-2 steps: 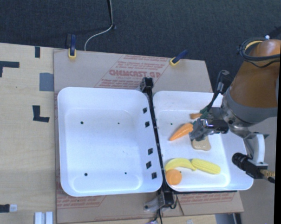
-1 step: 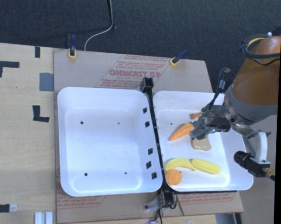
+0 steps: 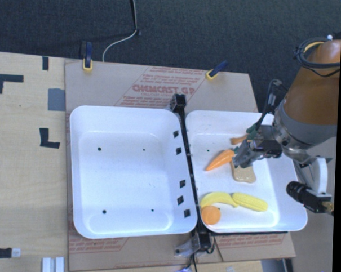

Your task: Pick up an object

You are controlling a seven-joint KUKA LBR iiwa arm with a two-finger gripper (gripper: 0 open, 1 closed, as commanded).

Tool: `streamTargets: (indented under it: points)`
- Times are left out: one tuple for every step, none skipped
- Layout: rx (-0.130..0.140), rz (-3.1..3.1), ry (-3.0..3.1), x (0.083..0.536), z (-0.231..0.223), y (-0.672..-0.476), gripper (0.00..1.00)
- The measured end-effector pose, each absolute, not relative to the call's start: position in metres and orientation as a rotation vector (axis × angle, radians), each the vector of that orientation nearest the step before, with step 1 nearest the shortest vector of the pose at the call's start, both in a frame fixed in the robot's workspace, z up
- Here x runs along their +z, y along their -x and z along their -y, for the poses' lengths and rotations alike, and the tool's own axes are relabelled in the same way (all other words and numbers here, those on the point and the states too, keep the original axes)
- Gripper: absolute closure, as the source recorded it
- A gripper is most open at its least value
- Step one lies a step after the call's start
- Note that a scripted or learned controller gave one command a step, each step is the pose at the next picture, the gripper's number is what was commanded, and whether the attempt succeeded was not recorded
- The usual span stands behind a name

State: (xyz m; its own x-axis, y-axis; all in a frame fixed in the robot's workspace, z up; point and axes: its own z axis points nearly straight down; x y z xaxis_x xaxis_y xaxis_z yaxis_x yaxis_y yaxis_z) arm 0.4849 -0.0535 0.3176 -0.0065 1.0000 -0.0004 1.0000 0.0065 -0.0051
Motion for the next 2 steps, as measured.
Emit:
streamTargets:
  points:
    - [0.008,2.227,2.210,0.327,0.053,-0.485,1.00]
    - [-0.009,2.235,2.212,0.406,-0.028,-0.484,1.00]
